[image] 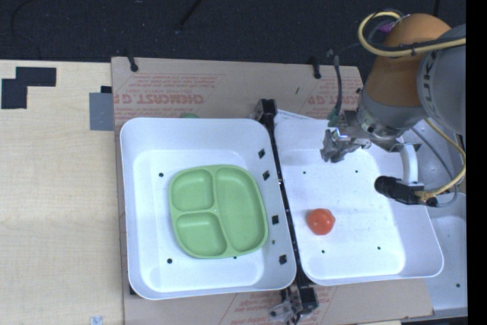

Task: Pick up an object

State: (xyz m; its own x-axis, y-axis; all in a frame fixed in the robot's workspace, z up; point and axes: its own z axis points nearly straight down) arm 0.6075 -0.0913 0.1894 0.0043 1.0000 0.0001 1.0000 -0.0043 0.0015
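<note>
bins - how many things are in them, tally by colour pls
green: 1, the divided plate in the left bin
orange-red: 1, the small round object in the right bin
total: 2
The gripper hangs over the right bin's far end, apart from the round object.

Dark carpet floor (228,4); pale wooden bench (53,202).
</note>
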